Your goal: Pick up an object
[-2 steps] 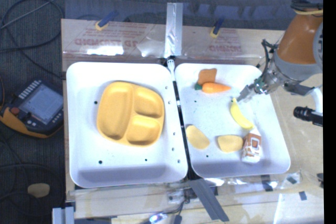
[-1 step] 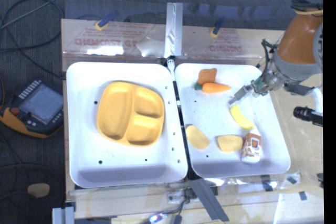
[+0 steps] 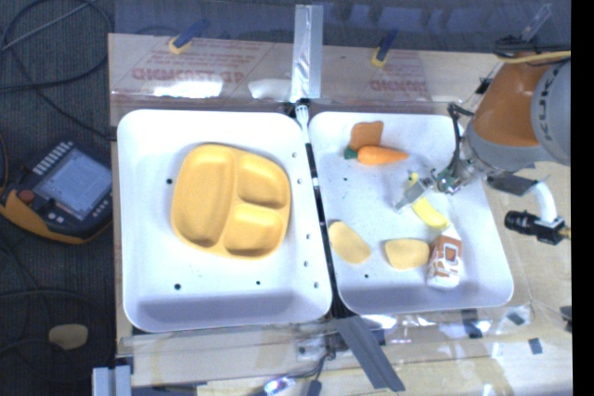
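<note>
The fingers (image 3: 415,192) sit low in the right bin (image 3: 483,287), but I cannot tell whether they are spread or pressed together. Just beside them lies a pale yellow piece (image 3: 430,214). I see a carrot (image 3: 379,156) with an orange block (image 3: 368,133) touching it above, two yellow slices (image 3: 350,243) (image 3: 406,253) near the front, and a small carton (image 3: 446,260). The left bin (image 3: 148,283) holds a yellow divided tray (image 3: 230,198).
</note>
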`<state>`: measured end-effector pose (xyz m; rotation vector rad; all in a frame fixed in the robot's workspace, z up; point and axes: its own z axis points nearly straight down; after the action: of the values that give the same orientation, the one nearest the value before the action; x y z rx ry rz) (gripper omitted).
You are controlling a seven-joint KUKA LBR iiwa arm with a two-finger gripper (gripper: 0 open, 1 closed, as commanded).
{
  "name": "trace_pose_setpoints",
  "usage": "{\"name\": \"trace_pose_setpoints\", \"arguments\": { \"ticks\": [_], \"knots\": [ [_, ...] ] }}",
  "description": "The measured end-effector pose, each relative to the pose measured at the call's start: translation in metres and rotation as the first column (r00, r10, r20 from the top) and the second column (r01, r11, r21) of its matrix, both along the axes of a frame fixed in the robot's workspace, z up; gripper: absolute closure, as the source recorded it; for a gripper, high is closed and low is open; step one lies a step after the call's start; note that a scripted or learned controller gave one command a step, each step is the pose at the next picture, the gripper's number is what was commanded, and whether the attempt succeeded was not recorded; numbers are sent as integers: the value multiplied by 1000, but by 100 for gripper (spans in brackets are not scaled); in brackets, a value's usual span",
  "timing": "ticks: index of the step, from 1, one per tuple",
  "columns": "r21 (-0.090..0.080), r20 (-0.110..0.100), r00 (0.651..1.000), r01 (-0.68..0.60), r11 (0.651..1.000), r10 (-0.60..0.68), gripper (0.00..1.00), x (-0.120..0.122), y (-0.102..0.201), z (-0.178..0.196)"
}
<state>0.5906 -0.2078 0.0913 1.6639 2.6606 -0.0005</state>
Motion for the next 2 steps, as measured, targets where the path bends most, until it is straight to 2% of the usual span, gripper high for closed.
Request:
{"name": "trace_pose_setpoints", "arguments": {
  "ticks": [1,2],
  "knots": [
    [1,4,1000,-1,1000,1,100,2,1,11],
    [2,-2,993,-115,993,115,100,69,63,46]
  ]
}}
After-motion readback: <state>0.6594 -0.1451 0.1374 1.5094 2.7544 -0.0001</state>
